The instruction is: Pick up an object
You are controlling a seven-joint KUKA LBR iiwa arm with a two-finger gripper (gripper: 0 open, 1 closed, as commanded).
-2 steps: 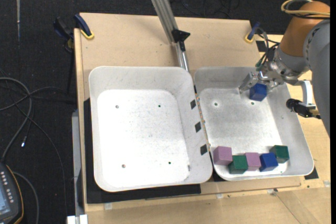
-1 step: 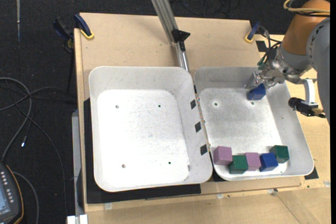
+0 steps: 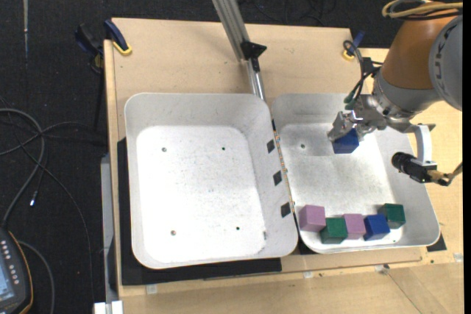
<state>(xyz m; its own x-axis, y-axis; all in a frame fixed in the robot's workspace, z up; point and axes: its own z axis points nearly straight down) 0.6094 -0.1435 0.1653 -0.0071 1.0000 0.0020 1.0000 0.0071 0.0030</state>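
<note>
My gripper (image 3: 344, 133) hangs over the back part of the right bin (image 3: 318, 112), reaching in from the right. A blue block (image 3: 346, 143) sits between its fingers, slightly tilted and apparently raised off the bin floor. Along the bin's front edge lies a row of blocks: a pink one (image 3: 313, 217), a green one (image 3: 335, 229), a second pink one (image 3: 355, 225), a blue one (image 3: 376, 226) and a green one (image 3: 394, 214).
The left bin (image 3: 147, 114) lies beside the right one, their rims meeting at a ridge with black clips (image 3: 280, 176). A slanted metal pole (image 3: 228, 7) crosses the back of the bench. A black fitting (image 3: 412, 167) juts out by the right bin's right rim.
</note>
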